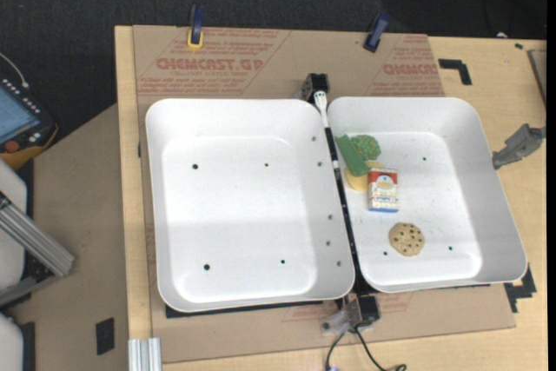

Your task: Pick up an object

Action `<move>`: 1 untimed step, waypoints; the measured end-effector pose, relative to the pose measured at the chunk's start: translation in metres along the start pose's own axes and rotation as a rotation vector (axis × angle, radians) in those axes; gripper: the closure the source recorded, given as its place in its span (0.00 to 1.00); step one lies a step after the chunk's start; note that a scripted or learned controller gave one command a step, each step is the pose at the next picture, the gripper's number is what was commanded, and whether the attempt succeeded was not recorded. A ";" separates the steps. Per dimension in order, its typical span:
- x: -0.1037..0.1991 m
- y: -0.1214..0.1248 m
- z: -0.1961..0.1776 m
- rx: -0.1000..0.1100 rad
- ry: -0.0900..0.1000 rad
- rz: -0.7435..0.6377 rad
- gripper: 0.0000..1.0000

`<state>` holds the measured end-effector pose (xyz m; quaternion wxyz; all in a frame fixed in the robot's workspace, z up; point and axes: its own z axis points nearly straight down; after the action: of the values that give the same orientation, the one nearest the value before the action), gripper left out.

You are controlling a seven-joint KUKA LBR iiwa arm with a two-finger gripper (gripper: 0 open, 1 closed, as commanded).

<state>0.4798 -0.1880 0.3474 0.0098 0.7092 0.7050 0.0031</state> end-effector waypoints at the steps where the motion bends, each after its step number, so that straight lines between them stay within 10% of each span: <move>1: -0.040 0.003 -0.154 -0.003 -0.002 -0.003 0.00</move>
<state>0.4794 -0.2270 0.5016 0.0118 0.7081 0.7060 0.0035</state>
